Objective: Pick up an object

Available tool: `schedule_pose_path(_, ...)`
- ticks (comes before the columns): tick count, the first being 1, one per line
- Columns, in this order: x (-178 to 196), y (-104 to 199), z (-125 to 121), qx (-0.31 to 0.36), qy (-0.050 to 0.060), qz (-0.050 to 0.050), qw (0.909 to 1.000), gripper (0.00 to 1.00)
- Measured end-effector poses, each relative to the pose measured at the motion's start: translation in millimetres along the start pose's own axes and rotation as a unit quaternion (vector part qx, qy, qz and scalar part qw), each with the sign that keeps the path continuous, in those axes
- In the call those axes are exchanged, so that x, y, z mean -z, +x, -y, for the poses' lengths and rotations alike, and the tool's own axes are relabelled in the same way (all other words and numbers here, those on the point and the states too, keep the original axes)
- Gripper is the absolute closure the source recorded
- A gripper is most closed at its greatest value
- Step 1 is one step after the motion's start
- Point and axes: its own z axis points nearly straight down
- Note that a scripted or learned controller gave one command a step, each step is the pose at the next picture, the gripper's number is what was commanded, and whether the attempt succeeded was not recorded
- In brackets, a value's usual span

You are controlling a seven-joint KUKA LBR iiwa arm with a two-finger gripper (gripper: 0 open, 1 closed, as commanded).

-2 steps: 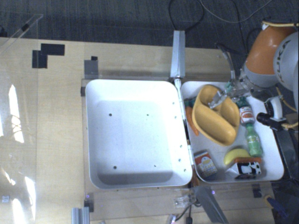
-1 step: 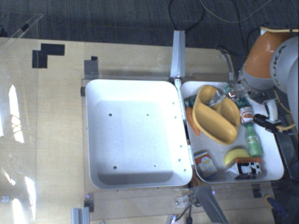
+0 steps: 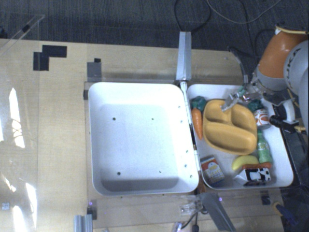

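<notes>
The right bin holds a pile of objects. A large tan bread-shaped item fills its middle. An orange carrot and a dark green item lie along its left wall. A yellow banana, a small printed packet and a black-and-white item lie at the front. A green bottle and a red-and-white can sit on the right. My gripper is low over the back edge of the tan item, reaching in from the right.
The left bin sits beside the right one, with a metal post rising behind the divide. The grey arm with its orange band covers the back right corner. Cables lie on the dark floor behind.
</notes>
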Motion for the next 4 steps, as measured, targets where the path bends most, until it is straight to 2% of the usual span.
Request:
schedule_pose_path(1, -0.8, -17.8, 16.2, 0.018, -0.001, 0.000, 0.9998, 0.00)
schedule_pose_path(2, -3.2, -2.9, -1.3, 0.029, 0.008, 0.001, 0.9995, 0.00)
schedule_pose_path(3, -2.4, 46.5, -16.3, 0.035, 0.010, 0.005, 0.9993, 0.00)
schedule_pose_path(4, 12.0, 44.4, -20.1, 0.036, 0.002, 0.009, 0.9993, 1.00)
